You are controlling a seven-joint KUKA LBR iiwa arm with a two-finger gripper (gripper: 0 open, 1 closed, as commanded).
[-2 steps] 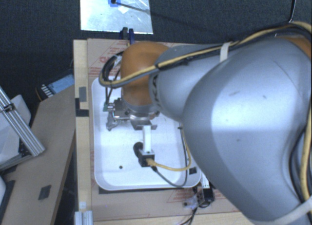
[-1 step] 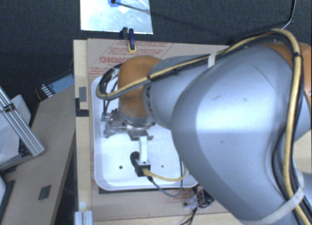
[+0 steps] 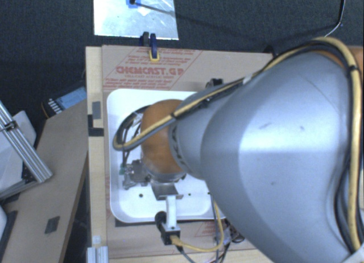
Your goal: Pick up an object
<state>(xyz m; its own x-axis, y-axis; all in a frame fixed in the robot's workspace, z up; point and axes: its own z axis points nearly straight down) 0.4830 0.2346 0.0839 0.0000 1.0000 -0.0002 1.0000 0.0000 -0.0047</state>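
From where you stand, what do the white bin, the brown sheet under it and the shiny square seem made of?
White bin: probably plastic, smooth, glossy. Brown sheet: likely cardboard or paper, matte, red printing. Shiny square: maybe foil or metal, mirror-like glare.

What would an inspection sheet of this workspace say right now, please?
surface: white bin on a printed cardboard sheet, largely covered by the arm.
job's things: nothing seen.
clutter: nothing seen.
grippers: state cannot be told; the orange-banded wrist is over the bin.
cables: yellow cable loops beside the wrist.
surroundings: clamp, shiny sheet, aluminium rail, dark carpet.
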